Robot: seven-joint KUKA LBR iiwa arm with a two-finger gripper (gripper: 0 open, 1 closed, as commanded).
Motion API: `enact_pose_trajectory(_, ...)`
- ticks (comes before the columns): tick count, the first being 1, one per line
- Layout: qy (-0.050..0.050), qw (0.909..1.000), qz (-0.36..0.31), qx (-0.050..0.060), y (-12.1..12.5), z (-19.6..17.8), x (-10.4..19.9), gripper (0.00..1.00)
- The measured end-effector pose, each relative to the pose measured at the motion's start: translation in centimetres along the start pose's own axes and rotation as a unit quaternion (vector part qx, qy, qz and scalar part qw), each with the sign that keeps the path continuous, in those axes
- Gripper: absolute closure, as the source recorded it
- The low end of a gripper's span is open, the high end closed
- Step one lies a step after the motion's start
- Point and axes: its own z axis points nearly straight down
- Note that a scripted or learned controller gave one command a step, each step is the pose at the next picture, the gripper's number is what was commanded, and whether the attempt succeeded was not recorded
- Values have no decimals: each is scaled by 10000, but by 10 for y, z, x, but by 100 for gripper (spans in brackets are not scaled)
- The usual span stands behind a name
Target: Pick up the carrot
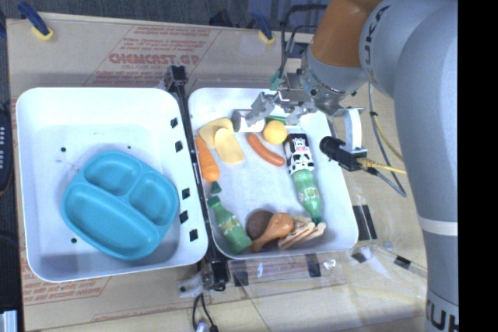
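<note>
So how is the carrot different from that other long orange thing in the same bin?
The carrot lies against the bin's left wall, pointing roughly up and down the view; the sausage lies mid-bin on a slant. The carrot looks thicker and has a green tip at its lower end; the sausage is redder and rounded at both ends. Both lie flat in the right bin.

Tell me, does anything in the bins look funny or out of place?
Nothing looks spilled or broken. The toy food lies jumbled in the right bin; the carrot rests against its left wall. The blue tray sits at a slant in the left bin.
</note>
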Motion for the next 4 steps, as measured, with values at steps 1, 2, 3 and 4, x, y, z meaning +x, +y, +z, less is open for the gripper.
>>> enact_pose_trajectory(1,-2,9995,322,22,-46,22,44,0)
enact_pose_trajectory(2,-5,9951,991,24,-10,93,35,0)
enact_pose_trajectory(3,-11,9979,652,-12,-8,119,35,0)
enact_pose_trajectory(4,14,9776,2105,42,-21,121,36,0)
